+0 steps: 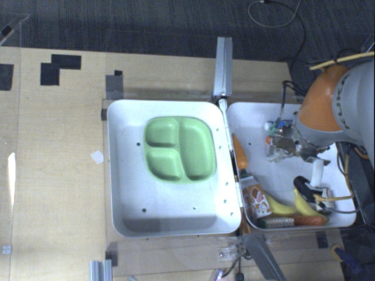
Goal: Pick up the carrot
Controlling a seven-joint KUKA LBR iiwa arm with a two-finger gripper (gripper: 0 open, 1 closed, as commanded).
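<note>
the end effector (282,147) hangs low in the right bin (258,113), i cannot tell how it is set, and the carrot (239,154) lies just to its left by the bin's left wall.

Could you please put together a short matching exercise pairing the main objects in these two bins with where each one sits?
Things:
1. green divided plate
2. carrot
3. banana
4. gripper

Places:
A. against the left wall of the right bin
B. near the front edge of the right bin, beside a small snack packet
C. in the middle of the left bin
D. over the middle of the right bin, apart from the carrot

Pairs: 1-C, 2-A, 3-B, 4-D
</note>
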